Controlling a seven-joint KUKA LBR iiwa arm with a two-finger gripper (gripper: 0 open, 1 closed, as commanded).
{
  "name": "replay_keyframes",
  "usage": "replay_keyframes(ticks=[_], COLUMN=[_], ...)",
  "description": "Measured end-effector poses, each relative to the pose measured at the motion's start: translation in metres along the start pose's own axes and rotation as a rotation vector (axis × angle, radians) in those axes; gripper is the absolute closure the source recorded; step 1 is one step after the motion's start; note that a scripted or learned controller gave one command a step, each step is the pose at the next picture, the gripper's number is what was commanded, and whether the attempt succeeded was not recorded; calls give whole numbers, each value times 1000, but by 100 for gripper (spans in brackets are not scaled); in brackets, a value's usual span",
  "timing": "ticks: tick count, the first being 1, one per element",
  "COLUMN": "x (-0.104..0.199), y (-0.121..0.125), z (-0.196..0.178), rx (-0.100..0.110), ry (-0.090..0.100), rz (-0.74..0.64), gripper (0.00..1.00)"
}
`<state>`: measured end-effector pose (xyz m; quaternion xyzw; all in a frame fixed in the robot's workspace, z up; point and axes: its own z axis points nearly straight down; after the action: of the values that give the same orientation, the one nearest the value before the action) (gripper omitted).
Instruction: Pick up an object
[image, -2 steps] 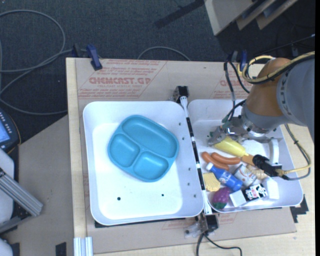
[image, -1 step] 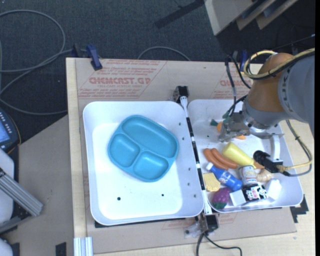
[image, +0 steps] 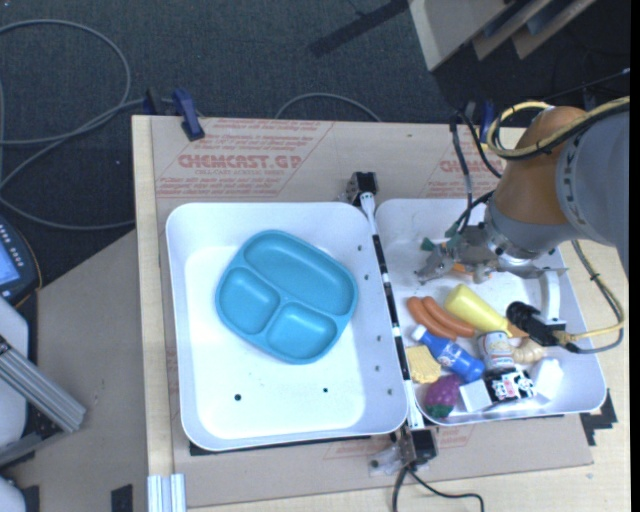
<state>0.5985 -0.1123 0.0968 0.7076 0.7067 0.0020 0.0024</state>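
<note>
2 sausages (image: 441, 318) below gripper (image: 452, 258)

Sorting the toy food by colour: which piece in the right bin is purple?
The purple toy at the right bin's near left corner, just below the small yellow piece. The neighbours are orange, yellow and blue.

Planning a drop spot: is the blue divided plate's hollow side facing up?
Yes. The blue plate lies in the left bin, its three compartments facing up.
</note>
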Motion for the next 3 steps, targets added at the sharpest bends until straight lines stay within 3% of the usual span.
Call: replay_keyframes(ticks=[1, 2, 3], x=[18, -26, -9], y=[58, -2, -53], z=[12, -12, 12], rx=[9, 11, 9], ry=[0, 2, 2], rz=[-2, 1, 0], gripper=[0, 0, 0])
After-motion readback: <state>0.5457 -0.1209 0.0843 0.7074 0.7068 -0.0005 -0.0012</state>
